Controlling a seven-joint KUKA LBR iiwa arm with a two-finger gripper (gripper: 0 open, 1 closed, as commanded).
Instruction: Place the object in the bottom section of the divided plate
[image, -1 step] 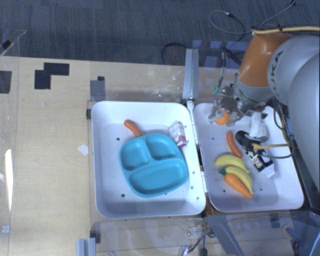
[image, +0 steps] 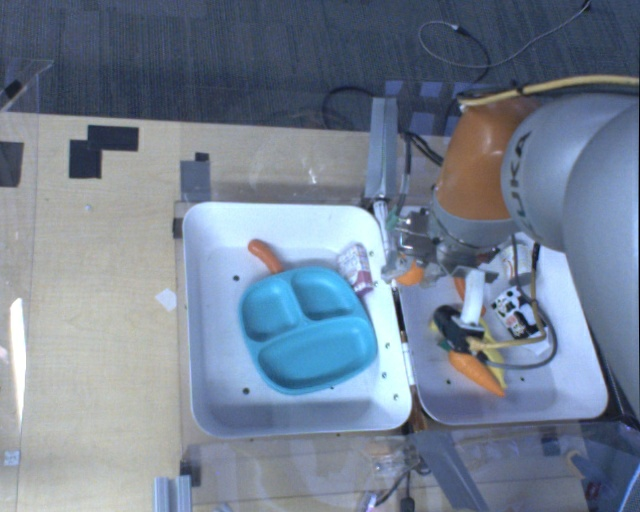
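Gripper (image: 408, 262): fingers hidden, grasp unconfirmed | Risk: snagging right bin (image: 570, 395) wall short of blue divided plate (image: 308, 330)

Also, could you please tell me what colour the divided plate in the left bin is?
The divided plate is light blue all over, seen clearly in the camera view, resting in the left bin.

Plate's bottom section (image: 315, 358) lies open (arm (image: 560, 170) overhangs right bin (image: 570, 400)).

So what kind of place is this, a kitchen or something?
More likely a robotics lab or test bench. A grey and orange robot arm reaches over two white bins holding a blue divided plate and toy carrots, with loose cables on carpet.
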